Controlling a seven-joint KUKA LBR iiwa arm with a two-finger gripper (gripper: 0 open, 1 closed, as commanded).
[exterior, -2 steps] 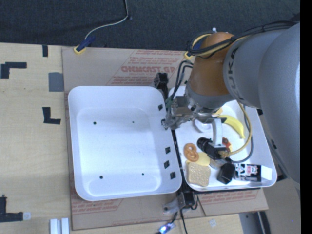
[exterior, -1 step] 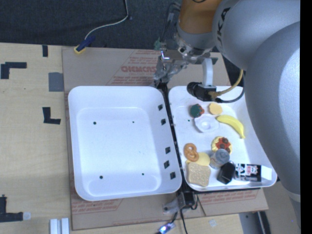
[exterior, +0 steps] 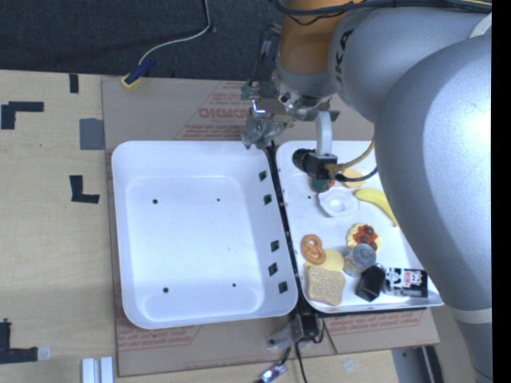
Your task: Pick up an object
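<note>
My gripper [exterior: 259,132] hangs over the far end of the wall between the two bins, above the rim, with nothing visibly in it. The right bin [exterior: 297,206] holds several small things: a brown pretzel [exterior: 311,248], a tan cracker slice [exterior: 326,285], a yellow banana [exterior: 378,203], a small white cup-like piece [exterior: 338,205], a red and yellow round piece [exterior: 363,234], a grey cylinder [exterior: 363,257], a black block [exterior: 370,284] and a black-and-white box [exterior: 406,282]. All of them lie nearer the camera than the gripper.
The left bin [exterior: 128,214] sits beside the right one on a cardboard sheet [exterior: 160,106]. The big grey arm [exterior: 431,134] covers the right bin's far right side. A yellow-tipped cable [exterior: 140,72] lies behind the bins.
</note>
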